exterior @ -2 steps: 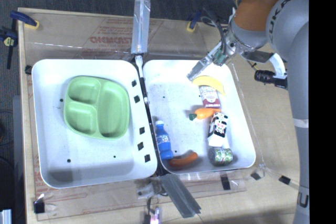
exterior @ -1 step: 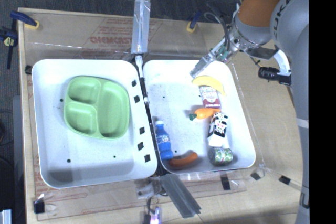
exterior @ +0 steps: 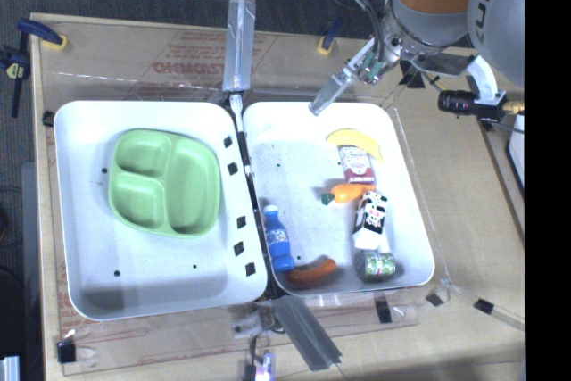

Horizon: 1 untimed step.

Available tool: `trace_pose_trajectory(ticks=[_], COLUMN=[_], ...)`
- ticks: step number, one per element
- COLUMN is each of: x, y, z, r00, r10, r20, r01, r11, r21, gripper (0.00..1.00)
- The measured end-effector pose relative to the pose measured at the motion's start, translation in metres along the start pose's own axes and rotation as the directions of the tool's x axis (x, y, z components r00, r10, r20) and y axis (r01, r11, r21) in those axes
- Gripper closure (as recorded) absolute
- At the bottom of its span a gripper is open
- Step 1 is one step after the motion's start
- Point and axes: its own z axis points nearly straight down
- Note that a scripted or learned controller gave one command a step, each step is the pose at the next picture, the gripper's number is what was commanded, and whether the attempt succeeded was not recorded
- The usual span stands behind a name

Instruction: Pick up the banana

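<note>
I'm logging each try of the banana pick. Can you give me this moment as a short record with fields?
target: banana, far end of right bin, lying free
gripper: gripper above the right bin's far rim, left of the banana, holding nothing
beside banana: red-labelled carton against its near side
other items: carrot, cow-print bottle, green can, blue bottle, sausage
left bin: green divided plate

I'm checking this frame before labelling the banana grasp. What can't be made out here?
- Gripper, camera view: small and blurred above the right bin's far rim; its finger state is unreadable.
- Banana: its lower edge is covered by the red-and-white carton.
- Green can: label too small to read.
- Arm: cut off by the top edge.
</note>
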Motion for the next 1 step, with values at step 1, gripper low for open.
trace_pose_trajectory(ticks=[1], x=[-0.0242], y=[-0.0634], z=[0.0771], r00=[0.998], r10=[0.062], r20=[-0.002], r01=[-0.062], r11=[0.998], r21=[0.003], gripper=[0.00])
